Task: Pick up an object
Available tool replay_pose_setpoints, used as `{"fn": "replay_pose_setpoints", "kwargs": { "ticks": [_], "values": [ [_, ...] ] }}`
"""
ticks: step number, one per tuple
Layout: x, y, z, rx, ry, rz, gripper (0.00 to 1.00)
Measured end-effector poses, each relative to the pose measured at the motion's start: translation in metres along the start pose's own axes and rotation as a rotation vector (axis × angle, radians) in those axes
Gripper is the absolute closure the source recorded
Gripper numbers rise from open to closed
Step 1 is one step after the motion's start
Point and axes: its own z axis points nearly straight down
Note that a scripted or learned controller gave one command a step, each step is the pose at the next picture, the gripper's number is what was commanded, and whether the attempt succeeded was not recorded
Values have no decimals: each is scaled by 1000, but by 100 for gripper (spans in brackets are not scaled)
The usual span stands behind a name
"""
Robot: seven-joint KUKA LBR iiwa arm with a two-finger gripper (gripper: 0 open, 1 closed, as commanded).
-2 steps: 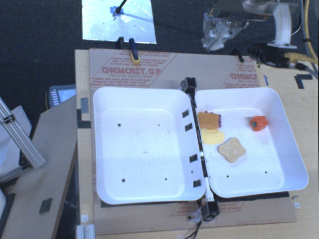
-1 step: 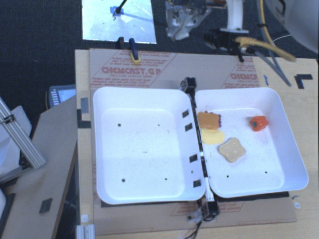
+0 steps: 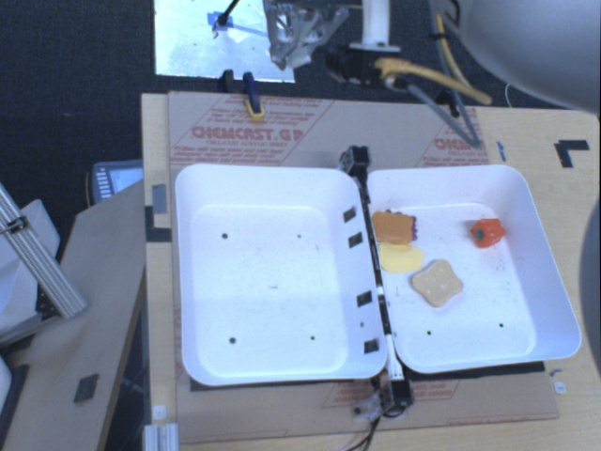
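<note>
Gripper (image 3: pixel 293 50) hangs at the far edge, above the bench beyond the left bin (image 3: pixel 268 271); whether it is spread cannot be told. Right bin (image 3: pixel 535 252) holds a toast-shaped piece (image 3: pixel 437 283), a yellow slice (image 3: pixel 401 258), an orange block (image 3: pixel 393 226) by the divider, and a red-orange piece (image 3: pixel 486 232) farther right.

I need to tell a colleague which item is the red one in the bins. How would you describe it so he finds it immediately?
Look at the right bin of the two white bins. Most items cluster near the divider on its left side; the red toy lies alone toward the far right. It is the only bright red-orange piece, unlike the pale toast and yellow slice.
</note>
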Motion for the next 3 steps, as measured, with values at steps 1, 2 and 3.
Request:
{"fn": "replay_pose_setpoints", "kwargs": {
  "ticks": [1, 2, 3],
  "values": [
    [-4, 36, -20, -5, 0, 7, 100],
    [-3, 35, -19, -1, -1, 6, 0],
    [-3, 35, -30, -4, 0, 3, 100]
  ]
}}
